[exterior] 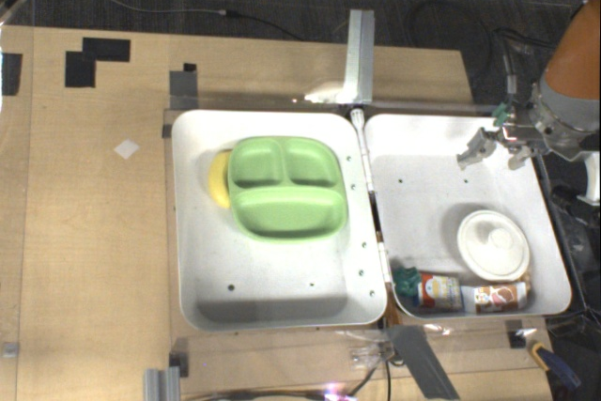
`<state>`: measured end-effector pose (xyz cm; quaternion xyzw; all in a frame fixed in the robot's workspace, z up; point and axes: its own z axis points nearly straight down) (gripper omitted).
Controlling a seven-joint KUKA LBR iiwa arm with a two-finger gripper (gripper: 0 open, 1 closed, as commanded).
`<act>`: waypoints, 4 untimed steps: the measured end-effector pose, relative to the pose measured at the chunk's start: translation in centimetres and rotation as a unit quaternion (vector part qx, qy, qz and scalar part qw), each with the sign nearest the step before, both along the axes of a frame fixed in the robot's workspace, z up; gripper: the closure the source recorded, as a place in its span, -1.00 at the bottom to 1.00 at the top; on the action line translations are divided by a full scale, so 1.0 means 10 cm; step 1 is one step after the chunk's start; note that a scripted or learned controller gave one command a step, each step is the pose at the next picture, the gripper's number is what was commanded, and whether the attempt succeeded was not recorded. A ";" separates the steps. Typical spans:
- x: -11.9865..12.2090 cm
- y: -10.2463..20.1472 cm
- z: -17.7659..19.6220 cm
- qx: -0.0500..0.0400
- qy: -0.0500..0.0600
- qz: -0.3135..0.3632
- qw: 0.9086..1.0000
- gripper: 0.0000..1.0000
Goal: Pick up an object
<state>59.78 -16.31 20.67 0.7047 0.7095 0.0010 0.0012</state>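
My gripper [493, 155] hangs over the far right part of the right bin [423, 192], fingers spread open with nothing between them. A white round bowl [493, 244] sits below it, toward the near side of that bin. Along the near wall lie a small bottle with a red label [438, 290] and a second bottle with a brown label [499, 297], beside a teal object [406, 280]. In the left bin [272, 296] a green divided plate [285, 186] rests partly over a yellow object [218, 180].
A metal post [361, 56] stands behind the seam between the two bins. The wooden bench [84, 230] stretches to the left. Cables lie on the dark floor beyond the bench.
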 end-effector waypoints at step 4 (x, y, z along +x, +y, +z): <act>-0.31 0.02 -1.05 0.001 -0.001 -0.385 0.923 -1.00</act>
